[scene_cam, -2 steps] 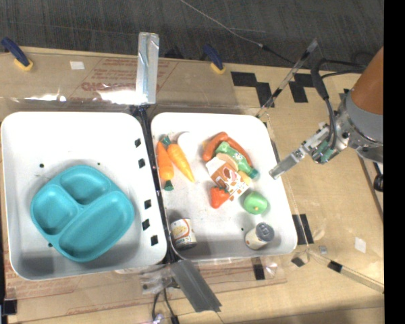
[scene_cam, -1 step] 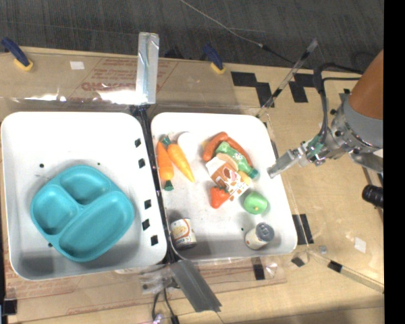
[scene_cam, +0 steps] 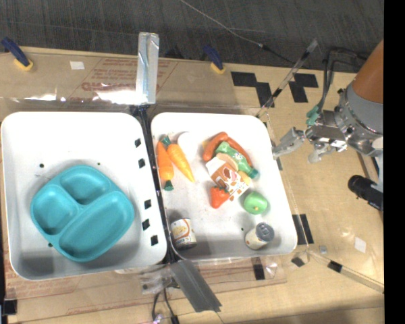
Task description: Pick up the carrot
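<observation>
Two orange carrots lie side by side in the right bin (scene_cam: 273,181), close to its left wall. One carrot (scene_cam: 165,167) runs along the wall and the other carrot (scene_cam: 181,161) slants toward the bin's middle. My gripper (scene_cam: 302,146) hangs outside the bin, just past its right rim, well to the right of the carrots. It is open with nothing between its fingers.
The right bin also holds a red-orange sausage (scene_cam: 218,142), a small carton (scene_cam: 227,175), a red pepper (scene_cam: 219,196), a green apple (scene_cam: 255,202) and two cans (scene_cam: 181,232) (scene_cam: 260,235). A teal divided plate (scene_cam: 81,211) sits in the left bin (scene_cam: 27,133).
</observation>
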Robot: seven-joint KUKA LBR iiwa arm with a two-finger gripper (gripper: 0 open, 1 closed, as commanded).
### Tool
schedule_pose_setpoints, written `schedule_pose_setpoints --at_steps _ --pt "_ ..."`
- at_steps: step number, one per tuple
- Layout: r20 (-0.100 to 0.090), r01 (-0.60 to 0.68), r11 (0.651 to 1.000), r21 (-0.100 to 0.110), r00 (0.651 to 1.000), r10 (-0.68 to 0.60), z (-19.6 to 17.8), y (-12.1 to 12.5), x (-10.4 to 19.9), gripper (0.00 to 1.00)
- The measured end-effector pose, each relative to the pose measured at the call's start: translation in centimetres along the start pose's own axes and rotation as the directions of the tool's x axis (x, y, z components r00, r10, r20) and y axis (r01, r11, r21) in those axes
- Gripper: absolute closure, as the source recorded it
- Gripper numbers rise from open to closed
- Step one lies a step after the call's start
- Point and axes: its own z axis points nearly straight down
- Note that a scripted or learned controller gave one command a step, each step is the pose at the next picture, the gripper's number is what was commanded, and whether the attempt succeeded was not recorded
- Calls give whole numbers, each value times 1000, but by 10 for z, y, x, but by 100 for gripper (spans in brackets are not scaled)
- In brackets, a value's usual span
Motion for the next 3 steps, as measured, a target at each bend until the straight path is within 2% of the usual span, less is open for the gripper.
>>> schedule_pose_setpoints --at_steps 1,2,3 --pt "-2 -143 990 6 990 143 12 7 6 0" --pt "1 289 957 -1 957 -289 -22 5 10 0" --pt "-2 465 885 1 885 -465 10 -1 0 0"
